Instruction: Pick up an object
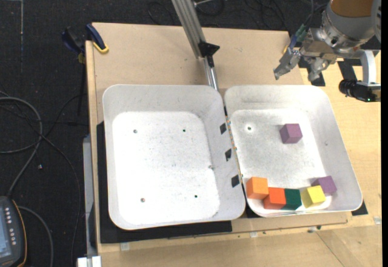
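Observation:
My gripper hangs above the far edge of the right bin, its two fingers spread apart with nothing between them. A purple cube lies alone in the middle of that bin, well below the gripper. Along the bin's near edge sit an orange cube, a red-orange cube, a green cube, a yellow cube and a second purple cube.
The left bin lies beside the right one on the wooden bench. A metal pole slants in from the top and ends between the bins' far corners. A clamp sits at the bench's far left corner.

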You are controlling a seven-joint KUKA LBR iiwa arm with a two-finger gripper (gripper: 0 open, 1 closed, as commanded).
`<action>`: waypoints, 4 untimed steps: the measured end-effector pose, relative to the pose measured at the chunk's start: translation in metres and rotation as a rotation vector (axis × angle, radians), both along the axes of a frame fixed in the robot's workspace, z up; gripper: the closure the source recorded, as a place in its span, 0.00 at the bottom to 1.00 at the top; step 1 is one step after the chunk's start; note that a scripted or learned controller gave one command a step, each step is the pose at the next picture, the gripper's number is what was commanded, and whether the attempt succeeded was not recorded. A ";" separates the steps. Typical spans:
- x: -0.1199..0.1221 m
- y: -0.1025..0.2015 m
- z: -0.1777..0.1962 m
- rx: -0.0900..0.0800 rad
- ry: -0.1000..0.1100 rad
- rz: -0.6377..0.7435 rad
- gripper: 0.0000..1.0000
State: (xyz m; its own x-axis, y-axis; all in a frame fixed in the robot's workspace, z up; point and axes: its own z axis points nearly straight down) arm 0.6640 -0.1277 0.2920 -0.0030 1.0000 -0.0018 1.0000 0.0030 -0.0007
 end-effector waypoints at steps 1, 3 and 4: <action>-0.036 -0.016 -0.125 0.003 0.008 -0.005 0.00; -0.042 -0.036 -0.150 -0.001 -0.008 0.000 0.00; -0.054 -0.085 -0.198 -0.001 -0.001 -0.007 0.00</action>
